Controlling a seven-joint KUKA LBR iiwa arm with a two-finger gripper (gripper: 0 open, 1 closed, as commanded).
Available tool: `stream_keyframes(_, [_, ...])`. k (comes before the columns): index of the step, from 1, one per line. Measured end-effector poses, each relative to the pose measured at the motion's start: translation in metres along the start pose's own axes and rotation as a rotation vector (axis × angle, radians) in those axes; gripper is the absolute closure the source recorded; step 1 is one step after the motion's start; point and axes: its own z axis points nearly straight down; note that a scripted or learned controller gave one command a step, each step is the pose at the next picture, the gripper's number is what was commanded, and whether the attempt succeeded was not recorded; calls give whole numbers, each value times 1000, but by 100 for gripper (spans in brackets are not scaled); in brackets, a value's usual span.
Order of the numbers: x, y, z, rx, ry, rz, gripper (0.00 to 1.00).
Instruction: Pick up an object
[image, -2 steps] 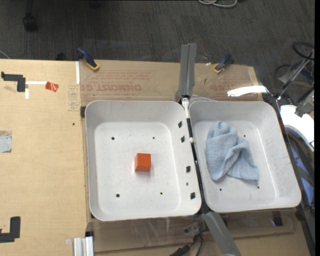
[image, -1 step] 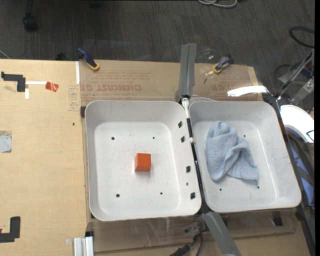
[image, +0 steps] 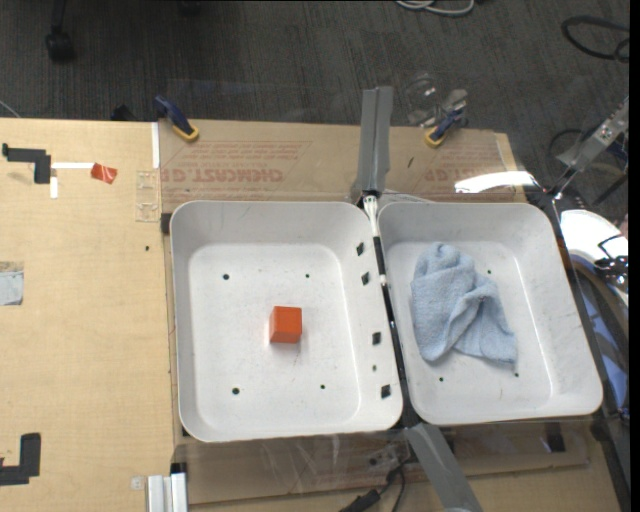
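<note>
An orange-red block (image: 286, 325) rests near the middle of the left white bin (image: 200, 400). A crumpled light blue cloth (image: 458, 305) lies in the right white bin (image: 560, 400), spreading from its centre toward the back. Part of the arm's grey and white body (image: 600, 250) shows at the far right edge, beyond the right bin's rim.
A grey divider bar (image: 375, 140) runs between the two bins from the back. Blue and yellow clamps (image: 176, 117) (image: 445, 122) hold the cardboard at the back. A wooden bench top (image: 80, 330) with a small red tag (image: 103, 173) lies to the left.
</note>
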Motion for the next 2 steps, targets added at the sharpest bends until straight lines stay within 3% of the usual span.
stream_keyframes(2, [-3, 4, -23, 0, 0, 223, 100])
